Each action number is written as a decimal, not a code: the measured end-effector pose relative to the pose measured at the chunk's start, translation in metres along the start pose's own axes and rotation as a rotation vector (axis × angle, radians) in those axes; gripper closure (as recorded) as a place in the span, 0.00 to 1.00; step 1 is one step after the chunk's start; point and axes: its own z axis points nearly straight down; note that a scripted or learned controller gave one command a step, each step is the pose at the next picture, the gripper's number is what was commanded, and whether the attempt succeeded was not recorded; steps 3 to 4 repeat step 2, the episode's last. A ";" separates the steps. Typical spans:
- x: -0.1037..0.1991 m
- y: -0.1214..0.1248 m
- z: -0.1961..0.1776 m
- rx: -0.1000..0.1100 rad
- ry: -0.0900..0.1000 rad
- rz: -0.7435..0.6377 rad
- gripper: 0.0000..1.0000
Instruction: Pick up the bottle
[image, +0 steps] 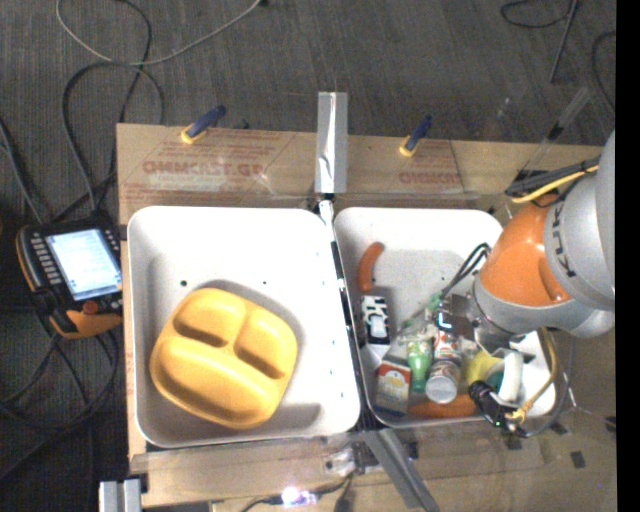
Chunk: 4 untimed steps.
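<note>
The bottle (418, 352) is green, with a pale label, and lies tilted in the front middle of the right bin (420, 232) among other small items. My gripper (447, 320) hangs low over that bin. It is just right of and above the bottle's upper end, close to it or touching it. The grey wrist with its orange band (520, 268) reaches in from the right and hides the bin's right part.
Packed around the bottle are a silver-topped can (441, 385), a red-labelled packet (393, 380), a black-and-white item (376, 316), an orange curved piece (372, 262) and a yellow item (482, 366). A yellow compartment tray (226, 355) lies in the left bin (150, 250).
</note>
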 end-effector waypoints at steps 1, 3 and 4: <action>0.001 0.000 -0.009 0.000 0.001 -0.001 1.00; 0.043 -0.032 -0.091 0.018 -0.004 0.147 1.00; 0.043 -0.032 -0.091 0.018 -0.004 0.147 1.00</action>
